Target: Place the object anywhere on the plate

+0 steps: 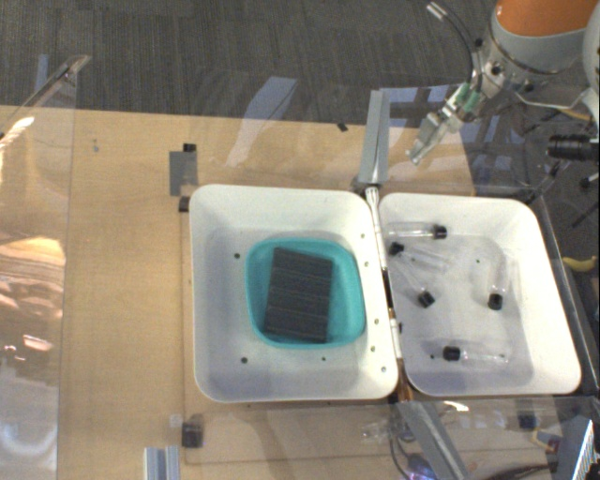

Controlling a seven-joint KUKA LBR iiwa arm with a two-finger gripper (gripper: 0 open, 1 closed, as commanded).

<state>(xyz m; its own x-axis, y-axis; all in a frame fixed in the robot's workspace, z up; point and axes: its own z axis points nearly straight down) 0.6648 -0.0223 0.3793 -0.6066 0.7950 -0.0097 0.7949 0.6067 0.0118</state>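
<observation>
Bins: we count two shallow white bins side by side at the centre of the frame, the left bin [211,309] and the right bin [539,281], their inner walls touching along a vertical seam.
Plate: we see one teal plate [352,309], square with rounded corners, lying in the middle of the left bin.
Dark block: we count one dark grey ribbed block [298,295], rectangular, resting on the plate, slightly tilted from the bin's edges and wholly within the plate's rim.
Clear tubes: in the right bin we count five black caps, each apparently ending a clear tube. One tube [417,231] lies near the upper left corner of that bin, one [473,354] near its lower edge, one [497,286] at centre right; for the two remaining caps [425,298] and [396,248] we can barely make out the transparent bodies.
Arm: we see one arm [539,23] entering at the upper right of the frame, with its orange band at the top edge.
Gripper: the gripper [419,150] points down and to the left, hanging above the bench beyond the upper edge of the right bin, apart from both bins; we cannot tell how it is set, and we see nothing in it.
Bench: one wooden bench [112,281] bears both bins.
</observation>
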